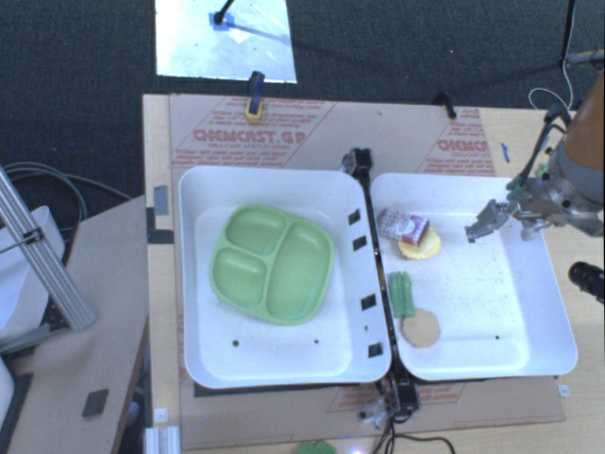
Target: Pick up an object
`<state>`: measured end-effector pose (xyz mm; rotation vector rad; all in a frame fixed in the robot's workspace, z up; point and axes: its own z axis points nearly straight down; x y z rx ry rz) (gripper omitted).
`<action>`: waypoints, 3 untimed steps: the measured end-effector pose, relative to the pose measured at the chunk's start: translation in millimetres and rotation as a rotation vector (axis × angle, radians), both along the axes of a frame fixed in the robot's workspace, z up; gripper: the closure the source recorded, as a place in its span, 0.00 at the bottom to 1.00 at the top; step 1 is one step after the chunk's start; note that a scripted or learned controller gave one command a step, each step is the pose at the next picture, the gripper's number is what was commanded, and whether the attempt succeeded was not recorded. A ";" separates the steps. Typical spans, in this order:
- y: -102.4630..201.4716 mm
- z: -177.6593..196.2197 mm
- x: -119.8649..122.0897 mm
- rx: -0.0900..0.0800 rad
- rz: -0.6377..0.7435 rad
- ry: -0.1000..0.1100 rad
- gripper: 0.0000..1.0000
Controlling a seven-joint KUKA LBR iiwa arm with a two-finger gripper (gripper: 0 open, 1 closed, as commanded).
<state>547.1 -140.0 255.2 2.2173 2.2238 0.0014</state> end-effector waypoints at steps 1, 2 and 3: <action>40.6 -92.6 44.5 0.002 0.006 0.004 0.00; 52.3 -171.1 117.0 0.005 0.003 -0.010 0.00; 85.0 -62.5 115.4 0.001 0.006 -0.012 0.00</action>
